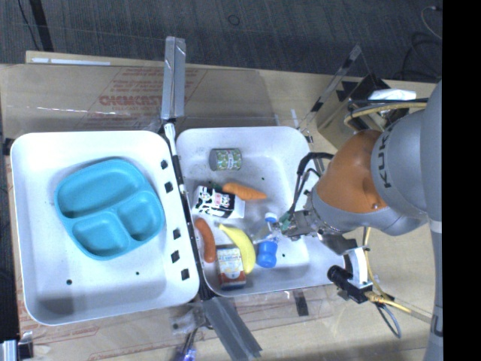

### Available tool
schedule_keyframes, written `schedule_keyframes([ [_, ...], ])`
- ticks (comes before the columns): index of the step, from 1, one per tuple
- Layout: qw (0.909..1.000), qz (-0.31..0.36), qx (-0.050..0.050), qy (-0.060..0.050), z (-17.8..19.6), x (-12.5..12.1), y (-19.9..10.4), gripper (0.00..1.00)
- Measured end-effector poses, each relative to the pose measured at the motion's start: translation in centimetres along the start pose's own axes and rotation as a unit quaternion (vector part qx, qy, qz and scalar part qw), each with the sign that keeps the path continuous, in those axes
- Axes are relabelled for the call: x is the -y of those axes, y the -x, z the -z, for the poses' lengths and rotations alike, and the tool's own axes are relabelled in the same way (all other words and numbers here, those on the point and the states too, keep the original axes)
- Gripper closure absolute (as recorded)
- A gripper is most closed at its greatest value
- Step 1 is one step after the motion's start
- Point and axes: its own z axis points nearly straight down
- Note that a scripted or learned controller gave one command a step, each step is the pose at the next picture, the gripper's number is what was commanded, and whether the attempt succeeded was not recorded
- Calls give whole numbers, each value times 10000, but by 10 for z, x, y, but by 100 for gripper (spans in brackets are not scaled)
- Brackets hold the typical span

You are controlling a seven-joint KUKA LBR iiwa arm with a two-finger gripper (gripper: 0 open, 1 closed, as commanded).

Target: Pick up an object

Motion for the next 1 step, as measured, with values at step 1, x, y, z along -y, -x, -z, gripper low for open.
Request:
schedule_keyframes([
  [1,10000,21,2,0,10,-1,1,100],
])
